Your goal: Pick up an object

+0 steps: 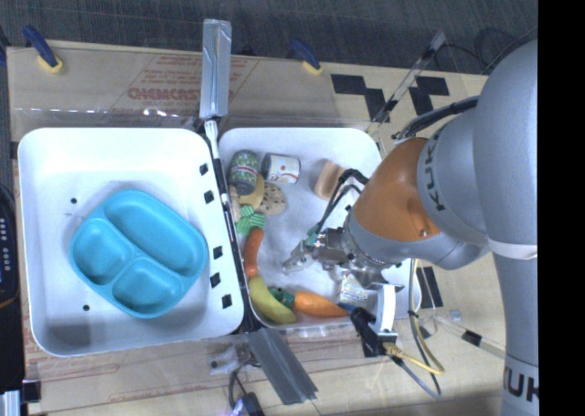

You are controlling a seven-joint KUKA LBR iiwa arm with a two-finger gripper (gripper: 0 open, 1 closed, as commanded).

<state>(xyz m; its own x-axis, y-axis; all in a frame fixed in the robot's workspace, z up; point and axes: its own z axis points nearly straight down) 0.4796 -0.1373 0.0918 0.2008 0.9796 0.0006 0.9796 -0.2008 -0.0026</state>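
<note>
The right bin (pixel 302 142) holds several small items. Along its left side lie a round tin (pixel 244 167), a small white cup (pixel 281 167), a tan disc (pixel 262 195), a green toy (pixel 249 218) and an orange sausage shape (pixel 252 250). A wooden block (pixel 327 178) sits further right. At the front lie a yellow banana (pixel 270 301) and an orange carrot (pixel 320 304). My gripper (pixel 304 256) hangs low over the bin's middle, just above the carrot and right of the sausage shape. I see nothing between its tips.
The left bin (pixel 55 158) holds a blue divided plate (pixel 137 251). A grey divider bar (pixel 216 67) stands between the bins at the back. Cables and a black bracket (pixel 370 332) trail at the front right. The arm's orange band (pixel 395 204) covers the right bin's right side.
</note>
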